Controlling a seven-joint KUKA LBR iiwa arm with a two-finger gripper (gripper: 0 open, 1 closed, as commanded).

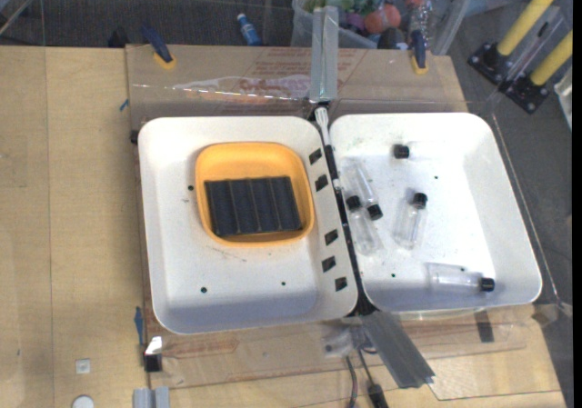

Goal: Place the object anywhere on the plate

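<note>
Gripper state: cannot tell from this frame.

Landmark for all positions: plate [255, 153], orange-yellow, square with rounded corners, sitting in the left bin [168, 243], slightly toward its far side.

On the plate: a dark ribbed slab [253, 206] lies flat and covers most of the centre. Bare rim shows all round it, widest on the far edge.

Right of the plate, across the divider [329, 206] and inside the right bin [514, 233]:
- vial [362, 193], clear with a black cap, nearest the plate, lying just past the divider;
- second vial [413, 218], farther right, lying down, cap end away from the camera;
- third vial [457, 279], right of the plate and nearer the camera, cap pointing right;
- loose black cap [401, 152], right of the plate and level with its far edge.

Task status (judgement): I take one of the vials as the object. None touches the plate; all lie well apart from it in the other bin. Pick, carry across the divider and set-down are all left to do. Free rim is narrow, so a vial may have to rest on the slab.

Writing: the brown sheet [264, 79] beyond the plate carries reddish print, too blurred to read. Black marks run along the divider; no letters are legible. No brand readable.
</note>
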